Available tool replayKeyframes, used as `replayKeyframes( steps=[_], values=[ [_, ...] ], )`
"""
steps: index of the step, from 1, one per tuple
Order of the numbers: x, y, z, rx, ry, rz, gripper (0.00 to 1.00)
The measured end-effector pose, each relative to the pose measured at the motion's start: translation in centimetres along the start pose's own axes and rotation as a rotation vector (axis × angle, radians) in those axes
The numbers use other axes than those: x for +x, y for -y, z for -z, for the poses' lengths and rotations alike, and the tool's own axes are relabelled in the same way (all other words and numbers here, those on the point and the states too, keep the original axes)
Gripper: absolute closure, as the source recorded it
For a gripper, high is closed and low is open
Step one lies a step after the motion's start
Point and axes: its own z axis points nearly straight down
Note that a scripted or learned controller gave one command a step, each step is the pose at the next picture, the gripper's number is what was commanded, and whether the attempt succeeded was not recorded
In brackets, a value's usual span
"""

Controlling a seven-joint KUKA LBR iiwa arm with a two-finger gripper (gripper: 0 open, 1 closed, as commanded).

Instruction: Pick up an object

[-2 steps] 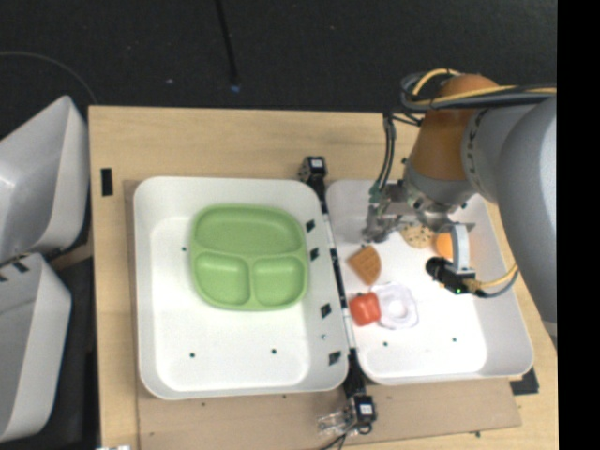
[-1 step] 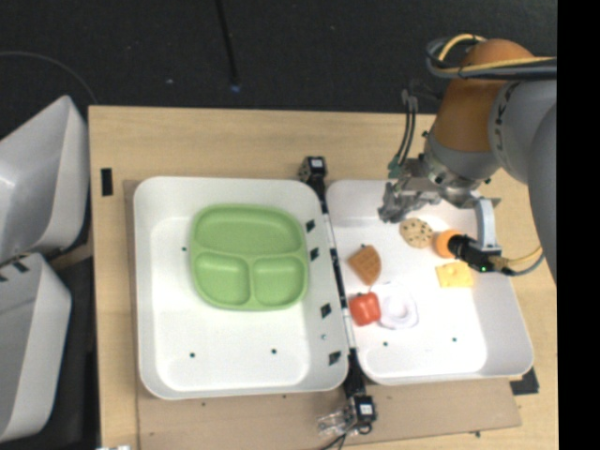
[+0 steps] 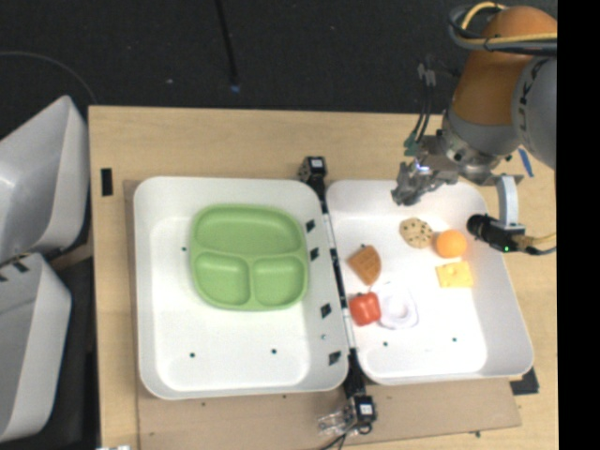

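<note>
Two white bins side by side on desk [image 3: 112, 148]. Gripper [image 3: 410, 190] over right bin's [image 3: 487, 345] far edge; jaws' spread cannot be told, nothing seen between them. Right bin: one cookie [image 3: 414, 232], orange [image 3: 451, 243], yellow cheese block [image 3: 455, 275], brown piece [image 3: 366, 263], red piece [image 3: 365, 308]. Left bin [image 3: 159, 345]: one green divided plate [image 3: 249, 257].

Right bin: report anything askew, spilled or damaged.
Nothing stands out. The cookie, orange, cheese wedge, bread piece and red pepper lie loose and separate, none spilled over the right bin rim.
</note>
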Motion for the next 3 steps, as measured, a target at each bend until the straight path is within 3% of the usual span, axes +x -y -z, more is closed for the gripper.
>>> replayKeyframes(
  steps=[3],
  values=[
    [16.8, 5.9, -0.5, 0.009, -0.003, 0.008, 1.00]
  ],
)
